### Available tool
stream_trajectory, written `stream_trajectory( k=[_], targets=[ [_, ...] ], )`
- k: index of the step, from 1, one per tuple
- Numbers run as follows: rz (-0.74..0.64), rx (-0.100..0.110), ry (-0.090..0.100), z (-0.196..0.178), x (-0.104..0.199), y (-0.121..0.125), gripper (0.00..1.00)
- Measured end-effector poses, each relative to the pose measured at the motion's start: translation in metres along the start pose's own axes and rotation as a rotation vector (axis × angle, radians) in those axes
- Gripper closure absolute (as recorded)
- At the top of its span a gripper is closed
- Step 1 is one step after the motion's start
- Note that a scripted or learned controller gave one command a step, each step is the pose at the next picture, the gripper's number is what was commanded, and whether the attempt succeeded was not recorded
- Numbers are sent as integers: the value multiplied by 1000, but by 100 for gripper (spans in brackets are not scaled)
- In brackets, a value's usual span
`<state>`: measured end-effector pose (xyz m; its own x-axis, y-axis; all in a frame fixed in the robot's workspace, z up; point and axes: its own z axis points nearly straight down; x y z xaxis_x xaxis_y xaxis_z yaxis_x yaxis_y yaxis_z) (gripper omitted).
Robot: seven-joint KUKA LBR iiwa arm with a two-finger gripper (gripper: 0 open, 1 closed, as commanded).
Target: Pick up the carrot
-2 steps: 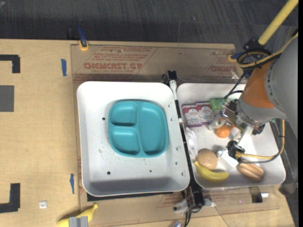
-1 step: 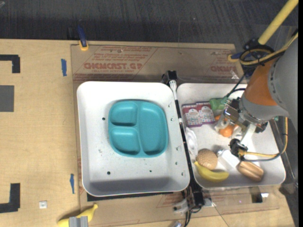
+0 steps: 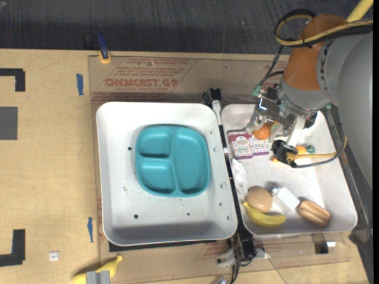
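Note:
The carrot [image 3: 261, 133] shows as a small orange piece near the back left of the right bin [image 3: 337, 176], partly hidden by the gripper. My gripper [image 3: 267, 125] hangs low right over it, coming in from the upper right. Whether the carrot is touched or held cannot be told from this view.
The right bin also holds a pink-labelled packet [image 3: 247, 145], a crumpled white wrapper [image 3: 238, 173], a round bun [image 3: 259, 198], a banana [image 3: 265, 218], a white block [image 3: 285, 199] and a brown roll [image 3: 312, 212]. A teal divided plate [image 3: 173, 160] lies in the left bin [image 3: 112, 158].

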<state>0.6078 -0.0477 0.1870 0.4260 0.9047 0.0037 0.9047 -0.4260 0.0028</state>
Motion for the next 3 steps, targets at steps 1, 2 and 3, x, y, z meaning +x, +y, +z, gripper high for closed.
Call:
stream_trajectory(
  k=[1,2,3],
  targets=[
    [247,15,-6,3,41,-86,100],
    [289,12,-7,3,26,-145,100],
    [287,13,-9,-6,26,-145,100]
  ],
)
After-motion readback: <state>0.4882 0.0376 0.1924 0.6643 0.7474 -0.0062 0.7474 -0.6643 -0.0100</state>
